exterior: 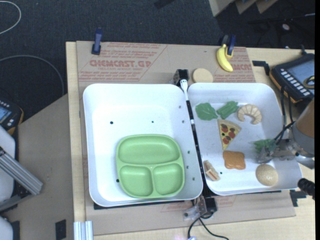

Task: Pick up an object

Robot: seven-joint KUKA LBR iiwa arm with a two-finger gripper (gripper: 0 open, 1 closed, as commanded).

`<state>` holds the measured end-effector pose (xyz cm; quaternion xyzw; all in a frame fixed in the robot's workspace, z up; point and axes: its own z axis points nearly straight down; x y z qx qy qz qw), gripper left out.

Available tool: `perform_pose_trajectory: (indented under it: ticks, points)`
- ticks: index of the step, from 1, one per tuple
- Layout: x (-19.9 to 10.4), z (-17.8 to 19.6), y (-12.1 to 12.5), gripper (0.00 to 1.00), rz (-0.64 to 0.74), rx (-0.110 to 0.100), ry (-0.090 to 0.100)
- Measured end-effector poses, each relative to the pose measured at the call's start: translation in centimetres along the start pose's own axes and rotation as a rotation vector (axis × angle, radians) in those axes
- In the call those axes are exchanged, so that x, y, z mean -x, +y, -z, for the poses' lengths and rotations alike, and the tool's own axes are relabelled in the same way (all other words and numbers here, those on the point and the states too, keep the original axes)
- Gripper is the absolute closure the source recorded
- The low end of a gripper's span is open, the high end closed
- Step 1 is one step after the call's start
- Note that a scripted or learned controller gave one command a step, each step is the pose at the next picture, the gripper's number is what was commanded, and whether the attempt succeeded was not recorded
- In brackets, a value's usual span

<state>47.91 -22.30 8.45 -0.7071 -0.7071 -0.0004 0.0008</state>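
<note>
nearest the camera, the left bin (95, 134) holds a green divided plate (149, 165) with three compartments, lying toward the bin's front edge. in the right bin (235, 89), along the front, a small hot-dog-like toy (210, 170) lies at the left corner, an orange-brown toast-shaped piece (234, 160) just beyond it, and a round tan bun (266, 174) to the right. the gripper (266, 153) reaches in low from the right, its tip just above the bun and touching or overlapping a small dark green leafy piece (263, 145); i cannot tell how its fingers stand, as they blur into that piece and the cables (285, 131) around them. the arm behind it is cut off by the frame edge. a pizza slice (227, 133) lies in the middle of the bin, well apart from the gripper. farther back sit two green leaf shapes (216, 110) side by side and a croissant (249, 114) to their right. beyond the bins, on the cardboard sheet (125, 61), a tan disc (202, 75) rests near the bins' joint, a banana (224, 59) beside a blue clamp (230, 41), and another blue clamp (97, 41) at the far left.
</note>
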Motion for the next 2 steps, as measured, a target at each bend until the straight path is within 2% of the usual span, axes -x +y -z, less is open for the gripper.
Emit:
perform_pose_trajectory:
  ticks: [2]
  points:
    - [0.0, 0.0, 0.0, 1.0, 0.0, 0.0, 0.0]
